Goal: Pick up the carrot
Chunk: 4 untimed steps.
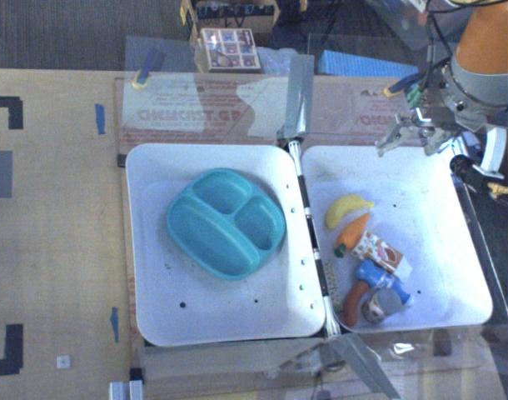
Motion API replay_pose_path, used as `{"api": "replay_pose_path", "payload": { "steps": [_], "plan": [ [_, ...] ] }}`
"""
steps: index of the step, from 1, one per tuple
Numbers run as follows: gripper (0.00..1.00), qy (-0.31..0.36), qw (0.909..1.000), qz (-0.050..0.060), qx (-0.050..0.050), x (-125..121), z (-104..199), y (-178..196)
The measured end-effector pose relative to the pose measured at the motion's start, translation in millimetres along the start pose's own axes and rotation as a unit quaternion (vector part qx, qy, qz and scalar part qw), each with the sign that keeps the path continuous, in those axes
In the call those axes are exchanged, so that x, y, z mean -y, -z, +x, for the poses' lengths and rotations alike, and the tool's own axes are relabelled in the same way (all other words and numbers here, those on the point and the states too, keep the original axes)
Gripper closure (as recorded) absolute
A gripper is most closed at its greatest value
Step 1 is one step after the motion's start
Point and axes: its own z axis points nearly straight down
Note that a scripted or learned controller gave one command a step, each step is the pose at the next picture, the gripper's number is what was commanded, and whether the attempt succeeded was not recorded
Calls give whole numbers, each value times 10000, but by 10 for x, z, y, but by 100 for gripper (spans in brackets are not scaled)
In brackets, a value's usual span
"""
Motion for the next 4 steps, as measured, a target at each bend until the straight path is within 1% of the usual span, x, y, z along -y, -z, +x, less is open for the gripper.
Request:
{"api": "replay_pose_path", "payload": {
  "steps": [1, 2, 3, 4],
  "plan": [
    [0, 1114, 9938, -8, 2, 828, 145, -1054],
    [0, 634, 9980, -20, -3, 567, 264, -1735],
    [100, 623, 9980, -48, 3, 553, 255, -1622],
    [100, 308, 9995, 5, -6, 1242, 411, -761]
  ]
}}
